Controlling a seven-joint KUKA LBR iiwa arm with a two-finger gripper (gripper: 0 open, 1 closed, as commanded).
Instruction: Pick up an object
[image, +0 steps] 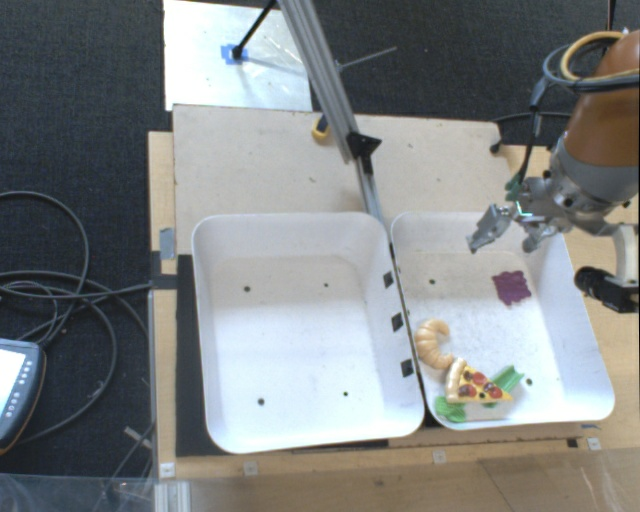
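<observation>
**Gripper above right bin, nothing held**

Your arm (600, 120) reaches over the right bin (580, 330), far side. The gripper (512, 232) has its fingers spread, pinching nothing. Near right of it lies a purple piece (512, 288). Toward the near edge lie a croissant (434, 345) and a pizza slice (478, 385), just beside each other.

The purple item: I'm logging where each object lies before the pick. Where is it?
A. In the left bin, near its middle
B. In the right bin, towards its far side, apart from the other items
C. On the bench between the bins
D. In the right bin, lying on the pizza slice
B: the purple item lies on the right bin's floor, well apart from the croissant and pizza slice at the near end.
</observation>
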